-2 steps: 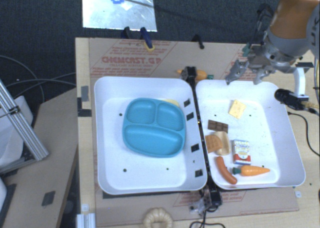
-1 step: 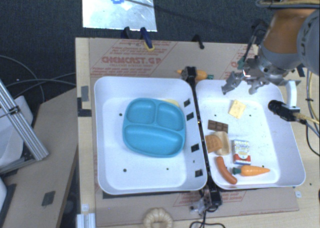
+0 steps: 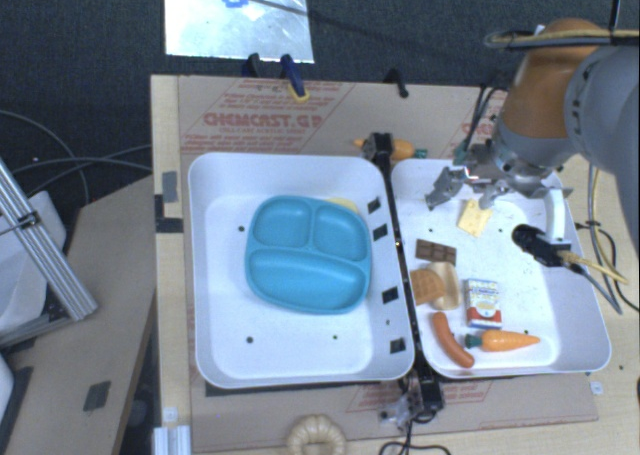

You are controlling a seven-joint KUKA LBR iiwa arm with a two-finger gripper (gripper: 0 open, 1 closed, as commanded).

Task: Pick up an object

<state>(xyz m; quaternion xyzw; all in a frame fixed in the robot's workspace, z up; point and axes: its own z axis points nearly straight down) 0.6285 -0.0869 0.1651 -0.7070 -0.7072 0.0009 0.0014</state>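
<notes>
My gripper (image 3: 461, 195) hangs over the back of the right bin (image 3: 580, 313), open, with nothing between its fingers. A pale yellow cheese wedge (image 3: 474, 217) lies just in front of the fingertips and slightly to the right. Nearer the front lie a brown chocolate bar (image 3: 436, 252), a piece of bread (image 3: 436, 286), a small red and white carton (image 3: 484, 303), a red sausage (image 3: 451, 339) and an orange carrot (image 3: 509, 341).
The left bin (image 3: 220, 273) holds a blue divided plate (image 3: 309, 252), with a yellow item (image 3: 344, 204) peeking out behind it. A black clip rail (image 3: 392, 243) divides the bins. A small orange thing (image 3: 401, 150) sits beyond the bins' back edge.
</notes>
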